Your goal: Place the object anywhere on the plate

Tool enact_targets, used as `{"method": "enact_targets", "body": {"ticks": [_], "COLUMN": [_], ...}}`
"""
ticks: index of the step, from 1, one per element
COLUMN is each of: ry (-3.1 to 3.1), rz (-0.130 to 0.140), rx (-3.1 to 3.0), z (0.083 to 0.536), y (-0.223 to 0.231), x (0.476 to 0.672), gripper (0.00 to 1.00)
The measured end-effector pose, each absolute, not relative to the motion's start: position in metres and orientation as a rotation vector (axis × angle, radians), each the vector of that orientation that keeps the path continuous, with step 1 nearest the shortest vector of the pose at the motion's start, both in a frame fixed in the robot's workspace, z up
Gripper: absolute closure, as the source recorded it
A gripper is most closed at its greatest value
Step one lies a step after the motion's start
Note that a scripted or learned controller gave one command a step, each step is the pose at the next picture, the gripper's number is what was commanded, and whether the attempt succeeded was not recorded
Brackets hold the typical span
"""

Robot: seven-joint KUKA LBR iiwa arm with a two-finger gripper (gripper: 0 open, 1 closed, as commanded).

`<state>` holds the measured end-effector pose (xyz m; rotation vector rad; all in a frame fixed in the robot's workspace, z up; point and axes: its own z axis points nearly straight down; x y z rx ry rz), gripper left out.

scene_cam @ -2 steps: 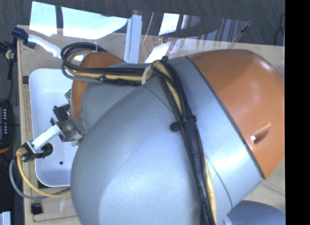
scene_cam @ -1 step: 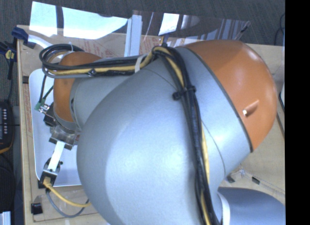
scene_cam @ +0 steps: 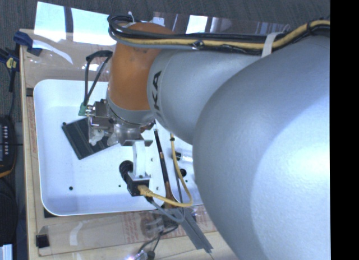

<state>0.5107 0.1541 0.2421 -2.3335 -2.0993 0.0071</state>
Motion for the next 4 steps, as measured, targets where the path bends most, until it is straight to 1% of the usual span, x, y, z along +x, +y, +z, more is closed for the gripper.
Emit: {"method": "enact_targets", "body": {"ticks": [1,2,3,4], "ry": [-2.225,-1.727,-1.372,-1.069], "rz": [0.015,0.008,0.015,0.013], "rx": [-2.208,-2.62,-2.821,-2.951], "z": [0.174,0.093,0.106,0.189], "y": [0.134,0.135,0.114,0.07], "x": [0.556,0.619,0.611,0.644], "gripper": [1.0,1.0,1.0,1.0]}}
